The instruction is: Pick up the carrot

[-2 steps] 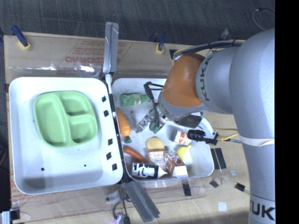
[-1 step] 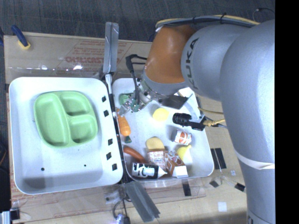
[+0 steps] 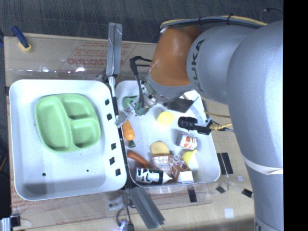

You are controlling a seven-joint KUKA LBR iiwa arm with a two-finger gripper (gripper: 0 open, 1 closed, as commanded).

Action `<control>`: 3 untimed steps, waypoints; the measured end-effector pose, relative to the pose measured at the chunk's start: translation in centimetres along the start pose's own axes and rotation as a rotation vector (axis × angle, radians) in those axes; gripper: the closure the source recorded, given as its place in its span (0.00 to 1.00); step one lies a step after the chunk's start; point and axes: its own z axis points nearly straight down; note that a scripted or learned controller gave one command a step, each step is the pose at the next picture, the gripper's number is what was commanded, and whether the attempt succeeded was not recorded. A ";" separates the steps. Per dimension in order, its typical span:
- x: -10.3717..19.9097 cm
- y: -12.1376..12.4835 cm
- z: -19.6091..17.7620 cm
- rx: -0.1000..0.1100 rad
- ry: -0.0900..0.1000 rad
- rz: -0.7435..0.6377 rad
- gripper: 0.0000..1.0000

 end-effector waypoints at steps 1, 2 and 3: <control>8.0 -3.8 0.1 0.002 0.001 0.025 0.00; 5.8 -4.5 0.1 0.001 -0.001 0.164 0.00; 0.0 -3.8 0.1 0.001 0.001 0.172 0.00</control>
